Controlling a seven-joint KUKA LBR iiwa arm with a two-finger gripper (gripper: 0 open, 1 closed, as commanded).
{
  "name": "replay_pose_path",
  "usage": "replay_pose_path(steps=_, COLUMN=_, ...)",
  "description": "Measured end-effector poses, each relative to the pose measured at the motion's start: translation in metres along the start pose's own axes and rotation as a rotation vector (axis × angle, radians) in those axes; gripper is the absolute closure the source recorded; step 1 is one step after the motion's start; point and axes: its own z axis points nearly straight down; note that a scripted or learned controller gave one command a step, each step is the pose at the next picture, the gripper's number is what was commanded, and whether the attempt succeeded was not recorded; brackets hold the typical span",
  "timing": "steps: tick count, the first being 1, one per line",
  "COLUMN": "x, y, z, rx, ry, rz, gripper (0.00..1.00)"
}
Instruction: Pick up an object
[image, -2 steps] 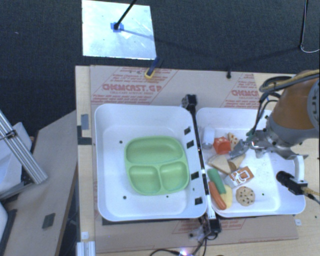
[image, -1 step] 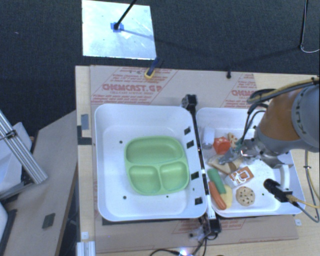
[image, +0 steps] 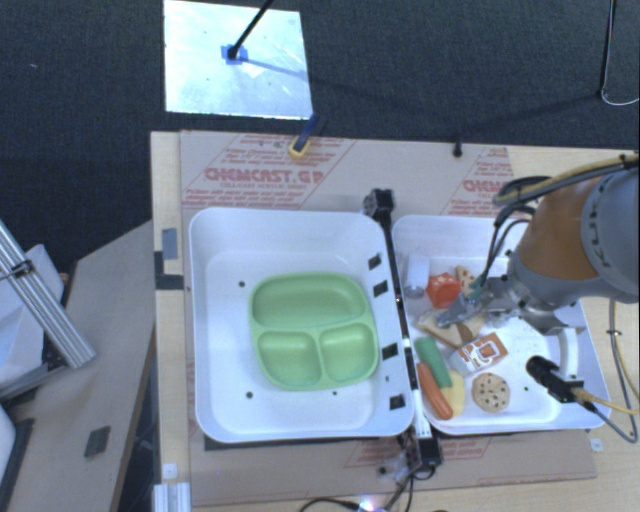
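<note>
My gripper (image: 462, 312) reaches in from the right and hangs low in the middle of the right bin (image: 470, 228). It sits just over a tan bread-like piece (image: 438, 327) and right beside a red-orange toy (image: 443, 290). Close below it lies an orange and white packet (image: 482, 352). A green vegetable (image: 428, 352), an orange carrot (image: 436, 392), a yellow piece (image: 456, 397) and a round cookie (image: 490, 392) lie toward the bin's front. A white cup (image: 416, 270) stands at the bin's left wall. I cannot make out anything held.
The left bin (image: 215, 330) holds a green divided plate (image: 312, 330). Black clips run along the wall between the two bins (image: 393, 300). The arm's orange band (image: 555, 235) hangs over the right bin's far right side.
</note>
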Motion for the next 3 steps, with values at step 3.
replay_pose_path(steps=3, x=-0.003, y=0.019, z=-0.113, rx=-0.001, ry=-0.003, rz=-0.003, gripper=1.00)
